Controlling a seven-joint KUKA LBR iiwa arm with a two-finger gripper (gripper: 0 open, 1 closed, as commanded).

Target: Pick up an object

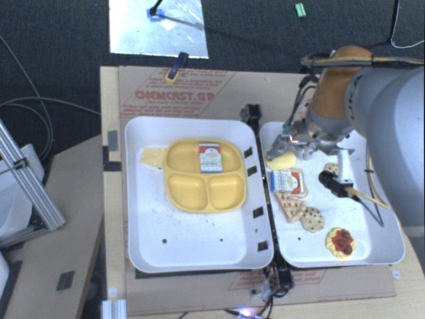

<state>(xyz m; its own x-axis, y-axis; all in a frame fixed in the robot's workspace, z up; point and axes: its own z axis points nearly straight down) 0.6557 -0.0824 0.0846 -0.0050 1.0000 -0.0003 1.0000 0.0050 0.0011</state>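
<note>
gripper (287,150) over right bin (385,241), clamped around pale yellow toy (281,159)

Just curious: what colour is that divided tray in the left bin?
Yellow; the divided tray shows plainly in the camera view.

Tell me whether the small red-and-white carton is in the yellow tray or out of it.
In. The carton lies flat in the large top compartment of the yellow divided tray, which sits in the left bin.
</note>
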